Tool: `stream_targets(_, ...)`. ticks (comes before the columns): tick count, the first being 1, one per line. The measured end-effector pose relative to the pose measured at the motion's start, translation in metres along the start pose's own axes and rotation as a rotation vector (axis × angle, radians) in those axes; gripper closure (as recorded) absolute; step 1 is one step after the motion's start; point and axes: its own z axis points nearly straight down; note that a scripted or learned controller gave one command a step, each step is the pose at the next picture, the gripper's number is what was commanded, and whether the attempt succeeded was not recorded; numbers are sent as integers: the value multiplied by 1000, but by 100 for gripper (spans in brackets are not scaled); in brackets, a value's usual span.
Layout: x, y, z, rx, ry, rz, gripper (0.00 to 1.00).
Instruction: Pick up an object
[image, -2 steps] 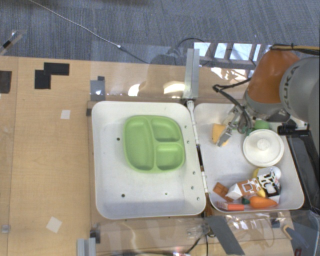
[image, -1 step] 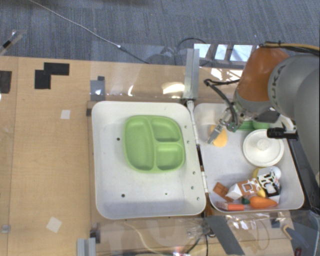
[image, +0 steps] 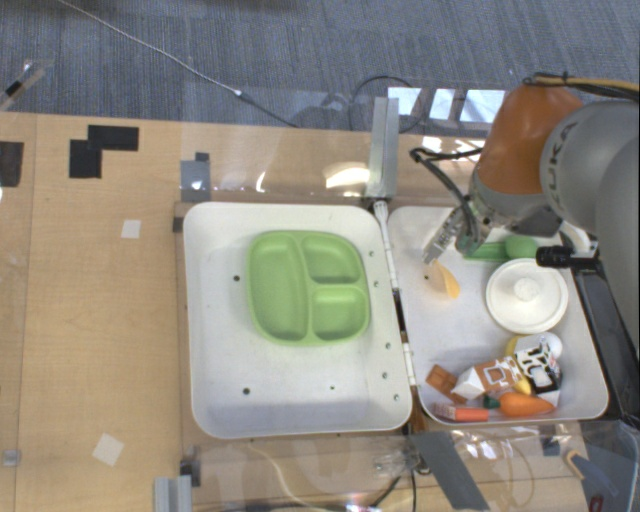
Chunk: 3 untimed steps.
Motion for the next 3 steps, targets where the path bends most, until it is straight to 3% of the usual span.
stream_targets(1,32,17,-170,-4,2,-119,100)
stream_targets(2,-13,-60,-89,5,20,-360,100)
stream_targets(3,-29,-42,-198,-1,2,-413,100)
